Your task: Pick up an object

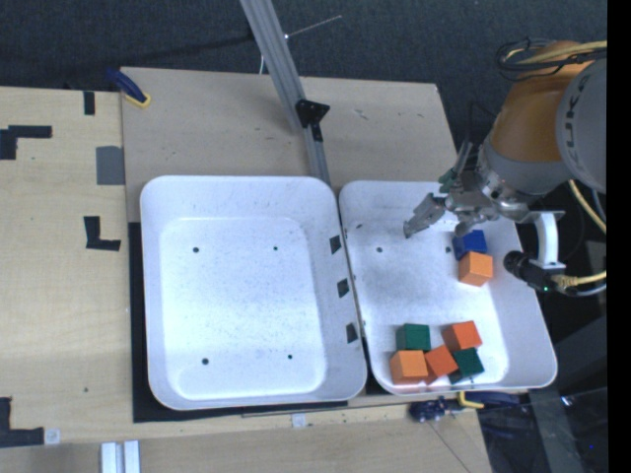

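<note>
End effector (434, 215) above right bin (394, 274)

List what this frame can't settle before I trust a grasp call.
- Gripper, camera view: finger spacing too small and blurred to read; nothing visible between the fingers.
- Blue block: its upper part is hidden behind the wrist, so contact with the orange block below it is unclear.
- Block cluster in the right bin: pieces overlap, so stacked or side by side is unclear.

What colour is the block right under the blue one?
Orange block, beside the blue block, seen clearly in the camera view.
</note>
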You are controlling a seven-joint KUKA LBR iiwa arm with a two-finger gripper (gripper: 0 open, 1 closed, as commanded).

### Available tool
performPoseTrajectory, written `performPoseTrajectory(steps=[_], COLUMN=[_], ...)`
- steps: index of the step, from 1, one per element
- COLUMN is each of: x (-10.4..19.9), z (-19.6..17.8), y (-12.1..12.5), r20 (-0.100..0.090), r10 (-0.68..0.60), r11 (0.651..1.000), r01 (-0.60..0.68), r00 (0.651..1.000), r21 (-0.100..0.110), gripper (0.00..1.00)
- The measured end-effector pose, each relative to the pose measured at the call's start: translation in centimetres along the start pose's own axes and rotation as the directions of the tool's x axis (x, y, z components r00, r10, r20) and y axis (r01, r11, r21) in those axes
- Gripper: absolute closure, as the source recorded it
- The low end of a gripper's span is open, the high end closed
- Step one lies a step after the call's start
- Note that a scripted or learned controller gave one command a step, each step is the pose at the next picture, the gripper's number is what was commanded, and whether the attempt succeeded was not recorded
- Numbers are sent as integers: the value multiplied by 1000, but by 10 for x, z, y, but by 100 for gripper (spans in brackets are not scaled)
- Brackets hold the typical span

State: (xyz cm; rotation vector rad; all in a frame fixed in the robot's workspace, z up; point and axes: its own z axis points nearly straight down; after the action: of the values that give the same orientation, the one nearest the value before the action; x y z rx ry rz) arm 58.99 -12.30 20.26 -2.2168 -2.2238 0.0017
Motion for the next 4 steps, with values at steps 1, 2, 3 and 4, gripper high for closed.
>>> performPoseTrajectory(steps=[1,2,3,4], x=[0,4,-1,0], z=[0,44,97,112], y=[0,1,6,6], r20=[0,1,1,1], r10=[1,1,1,1], r11=[1000,1000,1000,1000], r01=[-1,-1,-1,-1], r00=[1000,1000,1000,1000], r21=[0,4,5,2], gripper=[0,0,0,0])
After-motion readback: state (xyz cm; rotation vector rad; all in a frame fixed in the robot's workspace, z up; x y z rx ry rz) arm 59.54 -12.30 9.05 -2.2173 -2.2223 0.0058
